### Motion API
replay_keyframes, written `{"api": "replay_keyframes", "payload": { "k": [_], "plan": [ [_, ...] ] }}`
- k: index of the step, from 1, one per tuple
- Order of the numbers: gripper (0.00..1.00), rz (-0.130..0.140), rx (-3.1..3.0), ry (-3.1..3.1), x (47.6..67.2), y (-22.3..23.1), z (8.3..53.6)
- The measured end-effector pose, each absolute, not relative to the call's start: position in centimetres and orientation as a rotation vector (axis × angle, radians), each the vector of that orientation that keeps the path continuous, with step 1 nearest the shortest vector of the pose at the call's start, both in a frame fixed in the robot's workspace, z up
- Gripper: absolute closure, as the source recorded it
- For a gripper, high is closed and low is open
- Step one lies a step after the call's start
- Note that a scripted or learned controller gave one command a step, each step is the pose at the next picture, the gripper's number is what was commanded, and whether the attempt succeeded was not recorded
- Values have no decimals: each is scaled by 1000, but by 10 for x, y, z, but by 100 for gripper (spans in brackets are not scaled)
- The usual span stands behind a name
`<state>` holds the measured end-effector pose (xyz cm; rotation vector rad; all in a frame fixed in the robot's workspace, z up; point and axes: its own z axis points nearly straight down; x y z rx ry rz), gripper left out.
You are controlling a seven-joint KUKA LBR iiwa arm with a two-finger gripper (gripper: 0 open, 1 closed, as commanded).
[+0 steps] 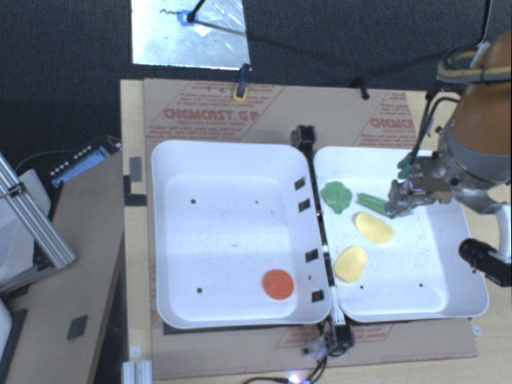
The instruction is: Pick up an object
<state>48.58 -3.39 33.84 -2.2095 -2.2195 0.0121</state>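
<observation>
Camera view: two-finger gripper (398,206) low in right white bin (460,298), tips over flat green strip (370,202), at twelve o'clock from pale yellow oval piece (373,228). Jaw state unreadable. Probably nothing lifted yet; grasp pending.

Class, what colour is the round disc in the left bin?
Orange disc, seen in the camera view.

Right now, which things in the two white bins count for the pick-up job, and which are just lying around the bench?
For the job:
- gripper
- green leaf-shaped piece
- green stick piece
- two pale yellow oval pieces
- orange round disc
- right white bin
- left white bin

Lying about:
- silver foil sheet
- yellow clip
</observation>
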Motion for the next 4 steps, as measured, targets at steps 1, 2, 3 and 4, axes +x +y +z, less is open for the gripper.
{"api": "replay_keyframes", "payload": {
  "k": [1, 2, 3, 4],
  "plan": [
    [100, -5, -2236, -2221, 504, -128, 396],
    [100, -5, -2241, -2224, 485, -213, 484],
    [100, -1, -2207, -2232, 487, -122, 423],
    [100, -4, -2238, -2224, 486, -212, 500]
  ]
}}
